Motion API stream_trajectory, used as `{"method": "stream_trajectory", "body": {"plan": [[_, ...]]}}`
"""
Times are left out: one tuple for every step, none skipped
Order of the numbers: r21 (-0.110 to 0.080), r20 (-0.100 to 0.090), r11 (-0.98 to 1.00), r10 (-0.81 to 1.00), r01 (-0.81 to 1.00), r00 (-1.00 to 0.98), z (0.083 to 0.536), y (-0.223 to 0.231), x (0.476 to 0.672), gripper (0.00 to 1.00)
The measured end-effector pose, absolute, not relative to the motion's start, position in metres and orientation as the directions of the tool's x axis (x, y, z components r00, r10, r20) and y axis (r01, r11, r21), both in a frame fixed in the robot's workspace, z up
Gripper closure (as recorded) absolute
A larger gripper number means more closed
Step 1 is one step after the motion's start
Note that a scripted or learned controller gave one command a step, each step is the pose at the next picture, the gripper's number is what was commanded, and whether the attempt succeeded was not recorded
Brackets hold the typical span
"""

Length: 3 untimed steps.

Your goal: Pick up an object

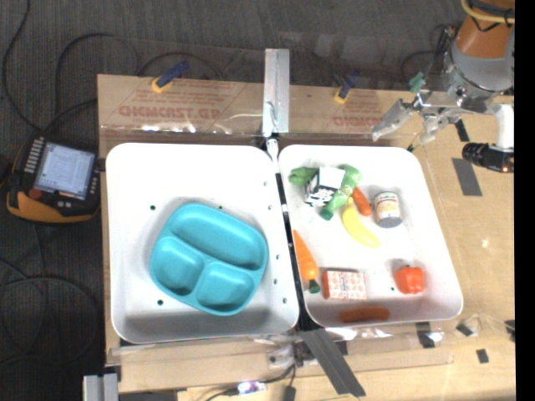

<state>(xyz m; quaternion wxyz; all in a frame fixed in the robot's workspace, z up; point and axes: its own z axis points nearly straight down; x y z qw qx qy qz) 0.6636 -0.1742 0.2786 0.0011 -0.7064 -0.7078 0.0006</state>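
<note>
Cardboard backboard reads "GIGACAST"; pincer open above right bin.

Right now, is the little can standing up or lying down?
Standing up. The can shows its round top to the overhead camera, with its side below it, in the right bin beside the banana.

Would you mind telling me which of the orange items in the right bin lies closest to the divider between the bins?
The carrot, lying lengthwise beside the divider; the orange pepper sits far right.
</note>
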Motion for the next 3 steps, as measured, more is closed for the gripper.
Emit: {"method": "stream_trajectory", "body": {"plan": [[-0.005,-0.002,0.004,1.0,1.0,-0.004,0.287,-0.174,0.664,1.0],[-0.001,-0.004,0.198,0.98,0.98,-0.198,0.319,-0.174,0.669,1.0],[-0.002,-0.001,0.453,0.891,0.891,-0.453,0.236,-0.2,0.669,1.0]]}}
